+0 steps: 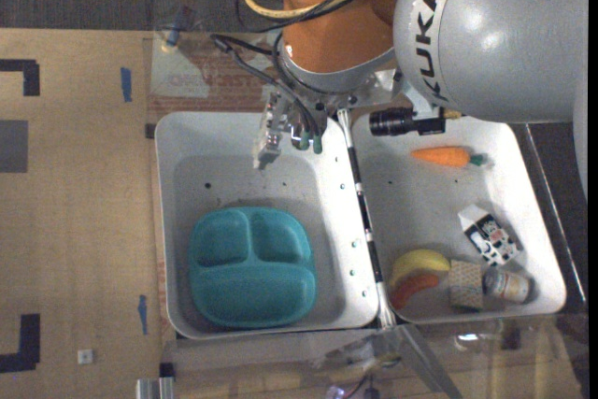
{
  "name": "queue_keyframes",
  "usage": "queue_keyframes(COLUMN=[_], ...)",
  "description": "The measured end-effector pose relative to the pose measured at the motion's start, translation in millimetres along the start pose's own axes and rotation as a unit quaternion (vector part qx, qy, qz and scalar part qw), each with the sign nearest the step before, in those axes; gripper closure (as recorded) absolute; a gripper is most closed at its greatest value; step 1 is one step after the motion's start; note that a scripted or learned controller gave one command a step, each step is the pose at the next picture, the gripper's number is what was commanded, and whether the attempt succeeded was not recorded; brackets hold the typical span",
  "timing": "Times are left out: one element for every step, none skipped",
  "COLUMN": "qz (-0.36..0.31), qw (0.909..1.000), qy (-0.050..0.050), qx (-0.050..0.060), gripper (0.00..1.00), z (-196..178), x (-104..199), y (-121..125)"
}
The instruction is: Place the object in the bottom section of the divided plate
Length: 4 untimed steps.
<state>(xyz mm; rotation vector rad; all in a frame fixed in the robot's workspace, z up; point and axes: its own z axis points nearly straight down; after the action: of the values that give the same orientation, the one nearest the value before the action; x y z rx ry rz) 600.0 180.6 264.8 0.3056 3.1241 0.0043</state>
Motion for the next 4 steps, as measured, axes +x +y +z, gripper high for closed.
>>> queue_keyframes(qz=[-0.173, -0.418, -0.675, -0.814], qw=[0.985, 0.9083, 0.7375, 0.5804], qy=[-0.003, -0.004, -0.004, -0.003], qx=[-0.001, -0.002, -0.001, -0.001], gripper=[1.0, 1.0, 1.0, 1.0], z=[7, -67, -58, -53], x=[-10, -30, -54, -58], y=[45, 52, 54, 52])
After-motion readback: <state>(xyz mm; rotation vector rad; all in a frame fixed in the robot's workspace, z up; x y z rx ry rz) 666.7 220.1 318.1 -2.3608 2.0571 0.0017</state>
